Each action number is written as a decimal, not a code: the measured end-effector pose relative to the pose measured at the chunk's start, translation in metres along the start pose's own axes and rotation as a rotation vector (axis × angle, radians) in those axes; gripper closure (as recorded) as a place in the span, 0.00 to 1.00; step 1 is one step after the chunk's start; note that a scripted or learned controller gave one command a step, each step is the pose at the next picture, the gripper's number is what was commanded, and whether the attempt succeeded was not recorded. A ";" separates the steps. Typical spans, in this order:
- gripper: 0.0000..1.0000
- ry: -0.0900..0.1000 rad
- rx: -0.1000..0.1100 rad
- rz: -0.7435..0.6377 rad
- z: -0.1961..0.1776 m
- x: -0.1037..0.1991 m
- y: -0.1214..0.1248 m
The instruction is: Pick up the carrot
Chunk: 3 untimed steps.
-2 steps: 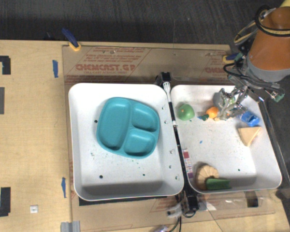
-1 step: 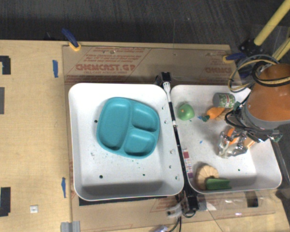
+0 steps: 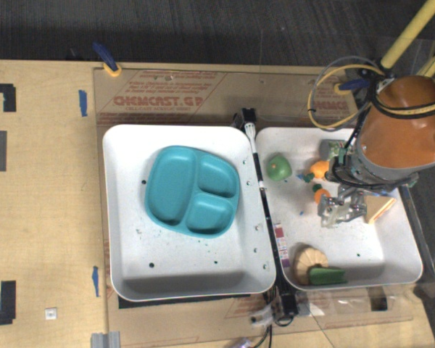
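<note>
Two white bins are set side by side on the bench. In the left bin (image 3: 123, 267) a blue plate (image 3: 192, 191) with three sections is laid flat. The toys are kept in the right bin (image 3: 402, 249), and the arm (image 3: 406, 129) is reached in from the right over this bin.

The carrot (image 3: 319, 171) is seen as a small orange thing near the back of the right bin, just left of the arm's wrist, with a small orange piece just below it. Which part is the carrot's tip cannot be told, because it is small and partly hidden by the arm. A green round toy (image 3: 279, 167) is placed to its left, well apart from it.

The gripper (image 3: 341, 210) is held low over the bin floor, a little in front of the carrot and near it. Whether the claw is open or closed cannot be told, as it is blurred. Nothing can be seen held in it, so the carrot is judged as not yet picked up. The claw is likely kept low so a grab can be tried.

A tan toy (image 3: 309, 258) and a green long toy (image 3: 326, 275) are laid at the front of the right bin.

On the brown board (image 3: 159, 93) behind the bins, red letters are printed that look like "CHEMCAST GP". The smaller lines cannot be read
</note>
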State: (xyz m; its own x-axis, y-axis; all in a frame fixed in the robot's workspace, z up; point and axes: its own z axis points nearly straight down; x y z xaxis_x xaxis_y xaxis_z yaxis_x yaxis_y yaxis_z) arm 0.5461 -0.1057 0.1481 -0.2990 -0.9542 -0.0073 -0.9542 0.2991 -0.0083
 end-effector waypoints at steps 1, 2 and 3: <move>1.00 0.000 -0.004 -0.314 0.051 0.030 -0.023; 1.00 0.000 0.003 -0.505 -0.078 -0.024 -0.016; 1.00 0.000 -0.001 -0.602 0.051 0.007 0.001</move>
